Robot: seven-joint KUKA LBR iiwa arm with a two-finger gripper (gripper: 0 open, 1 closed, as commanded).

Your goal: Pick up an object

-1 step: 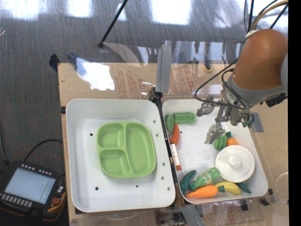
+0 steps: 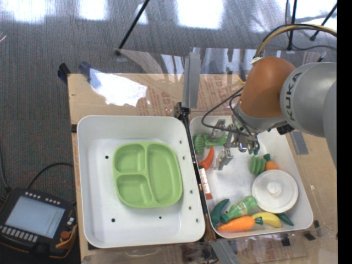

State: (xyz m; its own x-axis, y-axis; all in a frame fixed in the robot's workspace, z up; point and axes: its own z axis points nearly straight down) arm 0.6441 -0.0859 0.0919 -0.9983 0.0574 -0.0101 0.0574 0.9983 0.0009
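The end effector (image 2: 224, 157) is seen lowered into the right bin (image 2: 301, 188) beside a toy chili pepper (image 2: 207, 158); its opening cannot be told.

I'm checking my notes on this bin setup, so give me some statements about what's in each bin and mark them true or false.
1. The green divided plate lies in the left bin. True.
2. The white round lid sits in the left bin. False: it lies in the right bin.
3. The gripper hangs over the right bin. True.
4. The orange carrot rests on the green plate. False: it lies near the right bin's front edge.
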